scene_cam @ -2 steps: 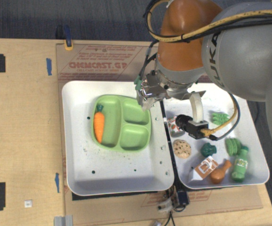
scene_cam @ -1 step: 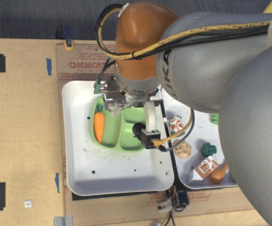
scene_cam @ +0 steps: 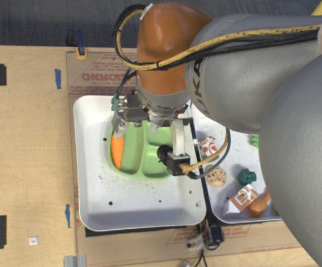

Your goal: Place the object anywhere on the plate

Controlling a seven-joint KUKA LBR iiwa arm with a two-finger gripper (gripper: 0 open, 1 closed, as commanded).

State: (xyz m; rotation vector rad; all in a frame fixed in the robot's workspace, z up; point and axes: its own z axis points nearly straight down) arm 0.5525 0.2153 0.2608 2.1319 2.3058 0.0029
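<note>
One carrot lay at the green plate's left edge. Gripper hovered above the plate; its opening apparently hidden, grasp undeterminable.

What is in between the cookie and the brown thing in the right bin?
In the camera view, a small white and orange carton lies between the cookie and the brown thing. A dark green toy sits just above it.

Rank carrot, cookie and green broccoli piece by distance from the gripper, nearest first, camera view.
From the gripper:
1. carrot, on the green plate's left edge, left bin.
2. cookie, right bin, near the divider.
3. broccoli piece, further right in the right bin.
</note>
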